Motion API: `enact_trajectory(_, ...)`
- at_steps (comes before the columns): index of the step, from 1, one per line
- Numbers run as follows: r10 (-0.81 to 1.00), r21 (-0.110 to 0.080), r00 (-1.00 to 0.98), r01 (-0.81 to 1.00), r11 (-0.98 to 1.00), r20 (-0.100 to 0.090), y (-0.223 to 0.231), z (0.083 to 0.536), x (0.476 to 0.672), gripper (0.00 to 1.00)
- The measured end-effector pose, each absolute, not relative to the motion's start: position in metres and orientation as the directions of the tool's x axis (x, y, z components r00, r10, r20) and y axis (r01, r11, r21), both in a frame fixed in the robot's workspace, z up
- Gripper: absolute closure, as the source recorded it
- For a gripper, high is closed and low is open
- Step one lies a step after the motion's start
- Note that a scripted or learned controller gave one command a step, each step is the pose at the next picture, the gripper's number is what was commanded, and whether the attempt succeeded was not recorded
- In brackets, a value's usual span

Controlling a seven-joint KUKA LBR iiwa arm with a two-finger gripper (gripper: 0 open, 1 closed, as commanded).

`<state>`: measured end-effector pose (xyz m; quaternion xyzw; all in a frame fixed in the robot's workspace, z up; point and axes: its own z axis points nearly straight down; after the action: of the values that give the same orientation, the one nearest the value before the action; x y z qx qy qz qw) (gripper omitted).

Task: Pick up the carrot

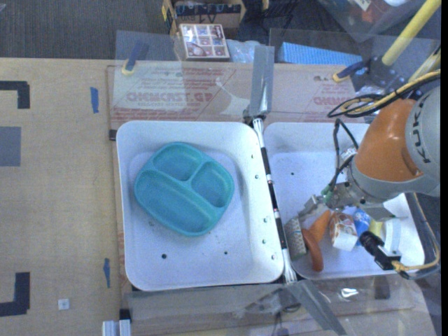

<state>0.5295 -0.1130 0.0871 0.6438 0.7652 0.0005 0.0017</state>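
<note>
Reaching down into the right bin [280, 152], the gripper [329, 200] hangs just above the carrot [315, 243], which lies near the bin's front edge among clutter. Whether it is spread or pinching, I cannot tell. A teal plate [183, 187] sits in the left bin [133, 257].

Two white bins [140, 257], one teal plate [183, 187], one carrot [315, 243].
</note>
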Motion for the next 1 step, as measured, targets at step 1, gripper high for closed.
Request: enact_trajectory(1,0.986,0.008,-0.169,0.986,0.169,-0.002,-0.1127,0.0972,0.5312,1.0)
